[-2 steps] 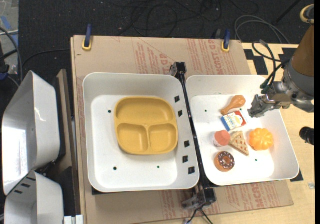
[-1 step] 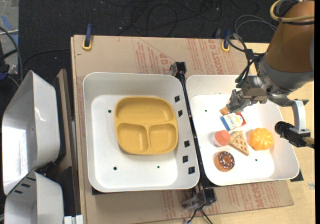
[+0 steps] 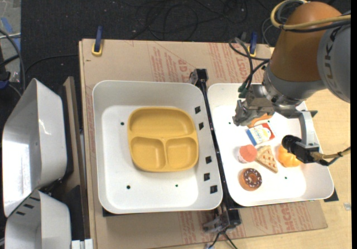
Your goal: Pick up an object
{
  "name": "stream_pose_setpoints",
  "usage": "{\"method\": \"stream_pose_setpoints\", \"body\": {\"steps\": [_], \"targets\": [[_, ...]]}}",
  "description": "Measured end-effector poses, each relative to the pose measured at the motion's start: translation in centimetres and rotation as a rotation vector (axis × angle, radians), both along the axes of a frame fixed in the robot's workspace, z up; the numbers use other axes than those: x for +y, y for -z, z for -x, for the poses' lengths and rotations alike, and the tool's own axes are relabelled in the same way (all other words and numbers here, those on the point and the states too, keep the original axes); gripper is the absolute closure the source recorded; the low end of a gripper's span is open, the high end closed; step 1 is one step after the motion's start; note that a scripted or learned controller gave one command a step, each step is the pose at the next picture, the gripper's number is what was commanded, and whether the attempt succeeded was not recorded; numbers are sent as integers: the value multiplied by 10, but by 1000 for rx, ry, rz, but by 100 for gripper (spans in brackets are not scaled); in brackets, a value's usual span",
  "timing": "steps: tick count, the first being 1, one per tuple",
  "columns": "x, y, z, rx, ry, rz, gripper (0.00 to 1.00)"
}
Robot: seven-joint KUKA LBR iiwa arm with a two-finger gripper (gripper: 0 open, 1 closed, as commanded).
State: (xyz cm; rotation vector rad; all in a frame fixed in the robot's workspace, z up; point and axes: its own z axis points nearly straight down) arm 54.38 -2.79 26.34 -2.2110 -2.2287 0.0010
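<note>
Over the right bin (image 3: 318, 189) the arm (image 3: 304, 47) is seen lowered, with the gripper (image 3: 251, 113) at the bin's upper left part. Whether it is spread or pressed together cannot be told. The toys should be approached one at a time, with a straight descent. A white carton (image 3: 261, 133) lies just below the gripper; a pizza slice (image 3: 268, 159), a doughnut (image 3: 251, 178) and a pink piece (image 3: 247, 154) lie further down.

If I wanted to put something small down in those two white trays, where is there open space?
The left bin has a bare white floor all around the yellow divided plate, widest along its near edge. In the right bin, the far-left corner and near-right corner are bare. Its middle is crowded: gripper, small carton, pizza slice, donut.
</note>
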Motion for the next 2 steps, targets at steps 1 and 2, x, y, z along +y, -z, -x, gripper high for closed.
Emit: {"method": "stream_pose_setpoints", "body": {"steps": [1, 2], "targets": [[52, 15, -7, 0, 0, 0, 100], [102, 30, -21, -3, 0, 1, 100]]}}
